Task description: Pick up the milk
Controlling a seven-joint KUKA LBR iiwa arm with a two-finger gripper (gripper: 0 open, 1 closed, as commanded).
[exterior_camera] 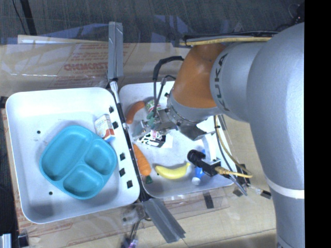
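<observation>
A robot lab: a grey arm [258, 87] at 3 o'clock, two white bins [31, 138] on a bench [62, 61], cables [227, 154] at 4 o'clock.

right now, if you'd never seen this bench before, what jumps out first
The big grey arm with its orange band dominates, reaching in from the right and bending down over the right white bin. Next comes the bright blue three-compartment plastic tray lying in the left white bin, with a small milk carton at its upper right corner. A yellow banana and an orange carrot lie near the right bin's front.
</observation>
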